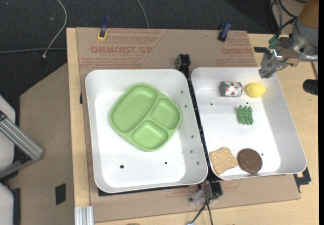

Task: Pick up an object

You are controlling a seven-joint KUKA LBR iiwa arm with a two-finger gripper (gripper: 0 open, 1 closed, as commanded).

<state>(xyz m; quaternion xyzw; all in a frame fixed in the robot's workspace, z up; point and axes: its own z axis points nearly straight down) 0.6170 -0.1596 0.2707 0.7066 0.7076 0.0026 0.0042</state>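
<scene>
Pincer [267,71] fingers too small to tell apart.

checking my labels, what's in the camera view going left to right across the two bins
green divided plate → cracker → small can → green toy vegetable → yellow lemon → end effector

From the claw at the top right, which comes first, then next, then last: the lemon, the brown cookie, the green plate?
From the gripper, in the camera view:
1. Lemon, just below it, right bin.
2. Brown cookie, right bin's near edge.
3. Green plate, over in the left bin.
</scene>
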